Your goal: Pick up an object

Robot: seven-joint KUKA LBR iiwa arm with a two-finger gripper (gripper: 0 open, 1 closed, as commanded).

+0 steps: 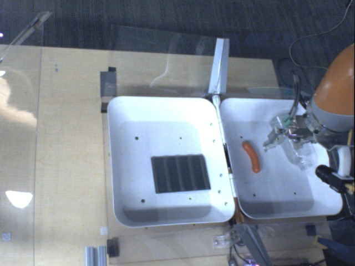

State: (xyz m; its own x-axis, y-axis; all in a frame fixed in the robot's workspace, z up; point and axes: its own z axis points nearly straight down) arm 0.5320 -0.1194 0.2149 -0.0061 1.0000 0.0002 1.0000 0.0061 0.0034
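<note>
A: Any writing or labels to read?

B: None legible. The counter point(61, 165) is plain pale wood, and both bins are blank white.

A: What is hard to make out?

B: The pincer point(289, 131). It hangs over the right bin point(277, 204), toward that bin's 2 o'clock corner, but its metal parts blur together with something clear and glassy point(302, 155) just below it. I cannot tell whether the fingers are apart or together, nor whether anything sits between them. The arm point(338, 93) is cut off at the picture's 3 o'clock edge, orange band and all.

A: And the thing to pick?

B: A sausage point(252, 155), orange-red, lies on the right bin's floor, left of centre, running from 11 to 5 o'clock. It is near the pincer, at about its 8 o'clock, and apart from it.

A: Anything else around?

B: A dark ribbed mat point(180, 173) lies in the left bin point(133, 115), slightly toward 6 o'clock. A grey metal bar point(218, 65) runs up toward 12 o'clock from where the bins meet. A clear sheet covers the counter at 9 o'clock, with glare on it. Cables trail at 1 o'clock.
</note>
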